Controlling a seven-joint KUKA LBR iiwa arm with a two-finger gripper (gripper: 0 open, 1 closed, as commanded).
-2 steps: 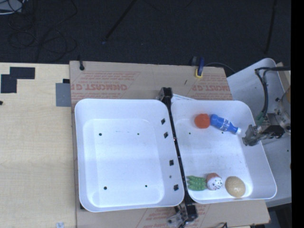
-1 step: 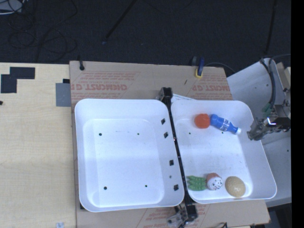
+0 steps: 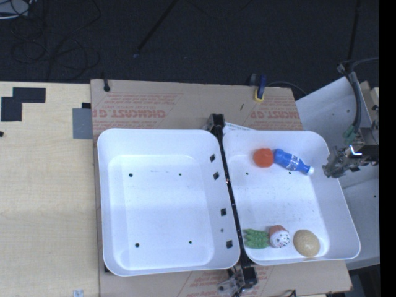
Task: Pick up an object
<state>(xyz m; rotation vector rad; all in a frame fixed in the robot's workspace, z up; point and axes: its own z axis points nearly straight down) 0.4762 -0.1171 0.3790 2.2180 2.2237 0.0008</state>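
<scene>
Hand (image 3: 337,166) sits out at three o'clock, just past the right bin's (image 3: 334,197) rim — whether it is spread or pressed together I cannot tell at this size, and nothing shows in it. Targets all lie in that right bin: an orange ball (image 3: 263,157) touching a blue bottle (image 3: 292,161) up at one o'clock, and down at five o'clock a tight row of green toy (image 3: 255,237), spotted ball (image 3: 279,236) and tan egg (image 3: 305,242). Left bin (image 3: 154,197) offers nothing. My call: the bottle is nearest, its white cap pointing at the hand. Best to come down across its narrow body, away from the ball — a pinch along its length would likely slip.
</scene>
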